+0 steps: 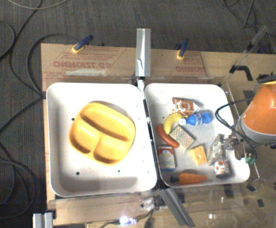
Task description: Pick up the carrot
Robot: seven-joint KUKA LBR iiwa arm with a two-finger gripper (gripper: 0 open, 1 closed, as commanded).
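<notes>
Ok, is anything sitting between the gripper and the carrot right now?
Nothing lies on the direct line. The gripper is over the right bin's right side, and the carrot lies along the front wall to its lower left. A small red-and-white can sits just below the gripper, right of the carrot.

arm (264, 115): cut off at right edge | gripper (222, 151): blurred, jaws unreadable | can (166, 157): label too small
</notes>
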